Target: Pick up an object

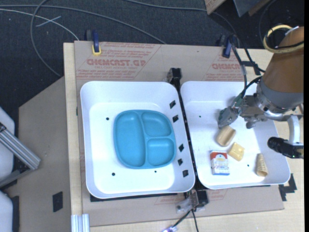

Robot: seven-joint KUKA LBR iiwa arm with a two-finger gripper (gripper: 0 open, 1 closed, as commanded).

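I see my gripper (pixel 233 120) low over the right bin (pixel 205 178), near its middle, with the grey arm (pixel 285 76) and its orange band coming in from the right. Its grey fingers (pixel 226 116) stand spread apart, open, with nothing between them. Just below the left finger lies a tan bread-like chunk (pixel 225 136), stubby and rounded, paler on its upper end; whether the finger touches it I cannot tell.

Further down the same bin sit three more pieces. A pale yellow wedge (pixel 236 152) lies just beside the tan chunk, to its lower right. A small red and white carton (pixel 220 162) lies flat near the bin's front wall, just left of the wedge. An ice-cream cone shape (pixel 261 165), tan with a ribbed surface, lies near the right wall, well apart from the carton.

The left bin (pixel 91 129) holds a blue divided plate (pixel 144 138) with three compartments, lying flat in the middle.

Both bins rest side by side on a brown board (pixel 140 57) printed with red lettering, clamped at its far edge by blue clips (pixel 96 41). Beyond it I see dark carpet (pixel 38 47) with thin cables trailing across.
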